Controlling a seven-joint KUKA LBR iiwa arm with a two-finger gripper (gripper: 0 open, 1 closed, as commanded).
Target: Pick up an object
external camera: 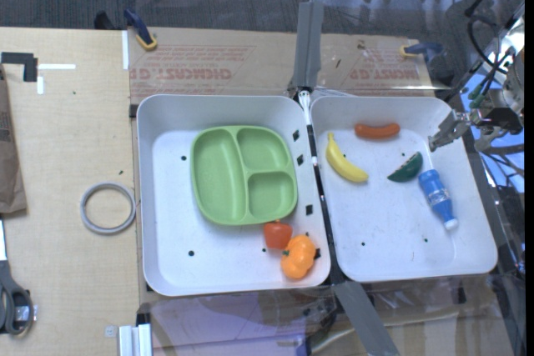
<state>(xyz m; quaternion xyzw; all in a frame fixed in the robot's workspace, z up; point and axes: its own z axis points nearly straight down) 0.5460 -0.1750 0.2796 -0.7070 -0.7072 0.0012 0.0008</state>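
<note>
The right bin (467, 263) holds a yellow banana (345, 160), an orange-red sausage (377, 130), a green melon slice (406, 168) and a blue bottle (437, 196) lying on its side. My gripper (444, 132) hangs over the right bin's far right corner, tilted down to the left. It sits above and to the right of the melon slice, apart from every object, and nothing shows in its grasp. The arm behind it is partly hidden among cables at the right edge.
The left bin (158, 179) carries a green divided plate (244, 174), with a red piece (277, 234) and an orange fruit (298, 257) by its near right corner. A grey ring (108, 207) lies on the bench to the left. A metal divider (307, 46) stands between the bins.
</note>
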